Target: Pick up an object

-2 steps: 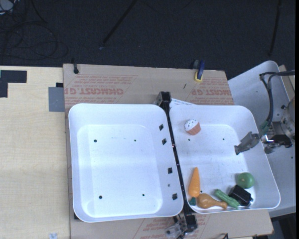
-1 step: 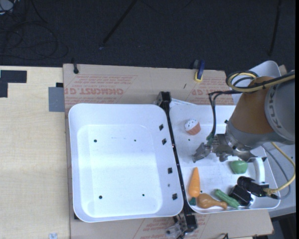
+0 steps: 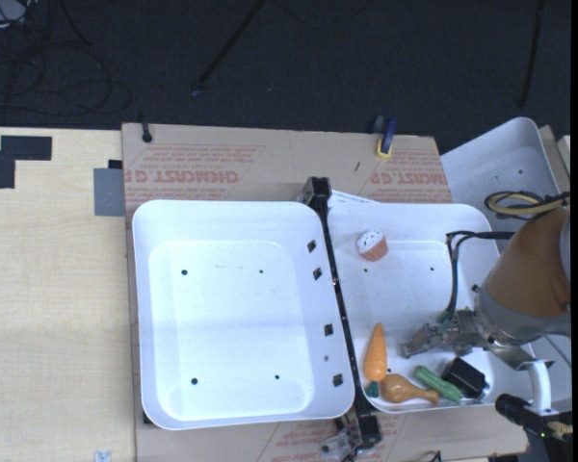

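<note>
My gripper [image 3: 426, 338] reaches in from the right and hangs low over the near part of the right bin [image 3: 414, 258]. Just to its left lies an orange carrot [image 3: 376, 353], pointing away from the near wall. Below the gripper, along the near wall, lie a yellow-orange gourd-shaped piece [image 3: 407, 388], a green stick [image 3: 437, 383] and a small black block [image 3: 465, 376]. A small cylinder with a white top and orange side [image 3: 371, 245] stands apart near the bin's far wall. Nothing is visibly held.
The left bin [image 3: 231, 316] sits beside the right one, with a black divider strip [image 3: 332, 296] between them. The arm's grey and orange wrist [image 3: 530, 277] covers the right bin's right side. Cardboard [image 3: 270, 166] lies under both bins.
</note>
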Controlling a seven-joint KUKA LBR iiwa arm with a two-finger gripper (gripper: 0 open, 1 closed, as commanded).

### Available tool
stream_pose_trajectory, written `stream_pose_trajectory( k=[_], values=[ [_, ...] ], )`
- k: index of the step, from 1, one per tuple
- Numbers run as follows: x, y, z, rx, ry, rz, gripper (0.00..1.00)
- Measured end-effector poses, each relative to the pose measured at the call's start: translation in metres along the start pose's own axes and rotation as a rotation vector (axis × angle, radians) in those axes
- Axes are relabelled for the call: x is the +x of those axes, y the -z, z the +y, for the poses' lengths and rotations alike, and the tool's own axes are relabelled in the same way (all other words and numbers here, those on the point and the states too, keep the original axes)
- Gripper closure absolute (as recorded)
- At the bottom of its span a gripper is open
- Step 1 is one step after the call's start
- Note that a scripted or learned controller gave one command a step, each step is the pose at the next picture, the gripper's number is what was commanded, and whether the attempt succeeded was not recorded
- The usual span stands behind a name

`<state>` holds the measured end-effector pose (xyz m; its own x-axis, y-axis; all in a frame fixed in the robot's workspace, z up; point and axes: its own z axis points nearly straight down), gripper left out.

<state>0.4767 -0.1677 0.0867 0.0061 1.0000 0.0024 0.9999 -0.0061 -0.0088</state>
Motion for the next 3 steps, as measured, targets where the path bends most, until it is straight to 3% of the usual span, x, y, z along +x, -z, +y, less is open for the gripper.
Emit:
stream_pose_trajectory(
  k=[1, 2, 3],
  values=[
    [0.0016, 0.0120, 0.0031, -0.004, -0.001, 0.000, 1.00],
    [0.0007, 0.0214, 0.0026, -0.003, -0.005, 0.001, 1.00],
    [0.0006, 0.0209, 0.0025, -0.003, -0.008, 0.001, 0.00]
  ],
)
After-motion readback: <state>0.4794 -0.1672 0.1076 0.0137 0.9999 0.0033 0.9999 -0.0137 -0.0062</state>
